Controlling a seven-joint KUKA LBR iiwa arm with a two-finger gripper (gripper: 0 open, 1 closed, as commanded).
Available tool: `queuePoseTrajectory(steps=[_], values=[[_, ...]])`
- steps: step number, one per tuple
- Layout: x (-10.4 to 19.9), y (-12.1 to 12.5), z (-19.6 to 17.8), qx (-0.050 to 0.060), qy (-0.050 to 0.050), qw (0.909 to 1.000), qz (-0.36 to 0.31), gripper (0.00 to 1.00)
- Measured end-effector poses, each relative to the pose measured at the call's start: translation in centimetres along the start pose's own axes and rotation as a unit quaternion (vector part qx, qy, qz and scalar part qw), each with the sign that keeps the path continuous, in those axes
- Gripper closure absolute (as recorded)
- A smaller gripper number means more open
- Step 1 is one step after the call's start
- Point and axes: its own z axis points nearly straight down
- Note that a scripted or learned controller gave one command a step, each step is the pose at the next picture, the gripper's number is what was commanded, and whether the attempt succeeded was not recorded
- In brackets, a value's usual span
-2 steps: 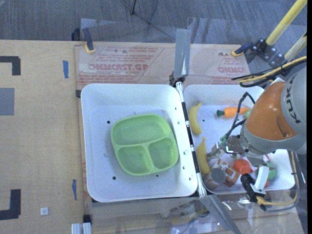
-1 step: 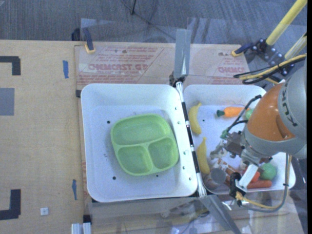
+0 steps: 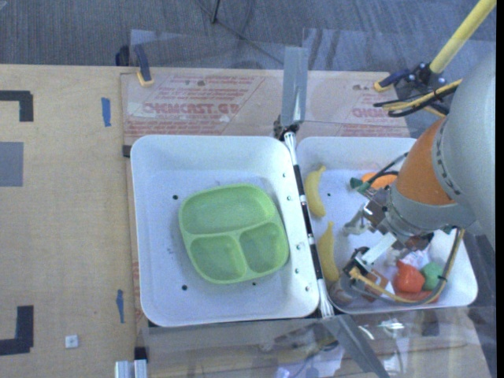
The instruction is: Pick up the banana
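Observation:
Two yellow bananas lie along the left wall of the right bin (image 3: 465, 286). One banana (image 3: 315, 191) is toward the back, the other banana (image 3: 327, 252) is nearer the front. My gripper (image 3: 354, 225) hangs low over the middle of the right bin, just right of the front banana. Nothing shows between it and either banana, and the grey wrist with its orange band (image 3: 421, 176) hides much of the bin behind it.
The left bin (image 3: 150, 235) holds a green divided plate (image 3: 234, 233). In the right bin, an orange item with a green end (image 3: 378, 180) lies at the back, and a red piece (image 3: 408, 277) and a green piece (image 3: 433, 272) sit at the front right.

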Motion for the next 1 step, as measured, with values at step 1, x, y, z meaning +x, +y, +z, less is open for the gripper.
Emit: queuePoseTrajectory(steps=[1], values=[[0.15, -0.46, -0.08, -0.003, 0.002, 0.9748, 0.223, 0.00]])
